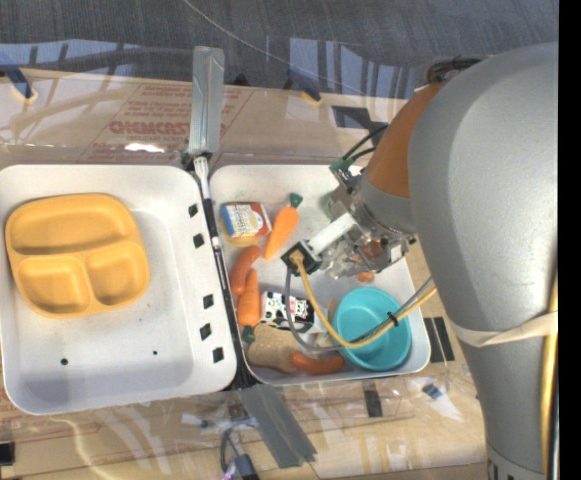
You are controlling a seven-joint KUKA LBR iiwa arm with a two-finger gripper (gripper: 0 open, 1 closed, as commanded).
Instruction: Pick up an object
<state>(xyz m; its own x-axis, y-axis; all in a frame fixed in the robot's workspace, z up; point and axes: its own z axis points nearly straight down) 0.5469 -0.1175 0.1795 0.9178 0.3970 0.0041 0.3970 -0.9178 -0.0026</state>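
Note:
My gripper (353, 255) hangs low over the middle of the right bin (422, 353), partly hidden by the grey arm and its orange band. Just left of it a carrot (282, 229) lies at a slant, and beside that is a small yellow and blue packet (242, 221). Two orange sausage-like pieces (247, 286) lie along the bin's left wall. A black and white cow-patterned item (288, 313) sits below the gripper. A teal bowl (372, 330) stands at the bin's front right. A brown bread slice (265, 347) and a hot dog (316, 363) lie at the front edge.
The left bin (110, 368) holds a yellow divided plate (76, 251) at its left. A yellow cable (315, 318) loops from the gripper across the teal bowl. A metal divider (207, 98) runs between the bins at the back.

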